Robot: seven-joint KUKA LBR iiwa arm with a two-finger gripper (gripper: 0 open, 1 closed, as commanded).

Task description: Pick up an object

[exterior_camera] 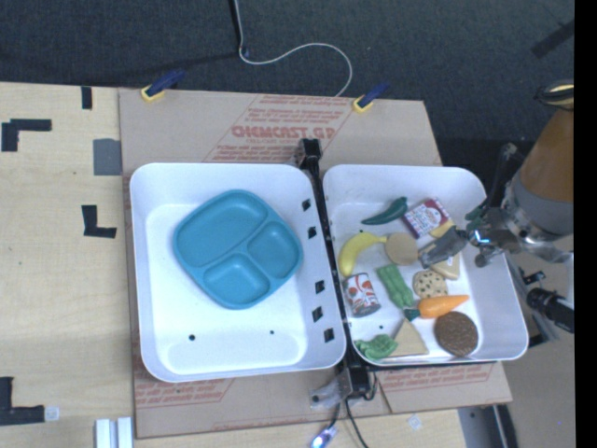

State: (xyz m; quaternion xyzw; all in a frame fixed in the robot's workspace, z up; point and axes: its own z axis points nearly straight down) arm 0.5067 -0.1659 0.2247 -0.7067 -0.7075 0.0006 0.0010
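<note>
The right bin (494, 339) holds several toy foods: a yellow banana (358, 249), a dark green pepper (384, 213), a maroon packet (424, 217), a tan disc (402, 248), a chocolate-chip cookie (429, 283), an orange carrot (444, 304), a brown patty (457, 332), a small can (362, 292) and a green pickle (396, 285). My gripper (446, 247) reaches in from the right, low over the bin's right-centre. It hangs just right of the tan disc and above the cookie. Whether anything is in its grasp is unclear from this angle.
The left bin (154, 250) contains a blue divided plate (238, 247). A green leafy piece (376, 347) and a pale wedge (410, 339) lie at the right bin's front edge. Black clips (310, 152) join the bins along the middle. Both bins rest on a cardboard sheet (280, 124).
</note>
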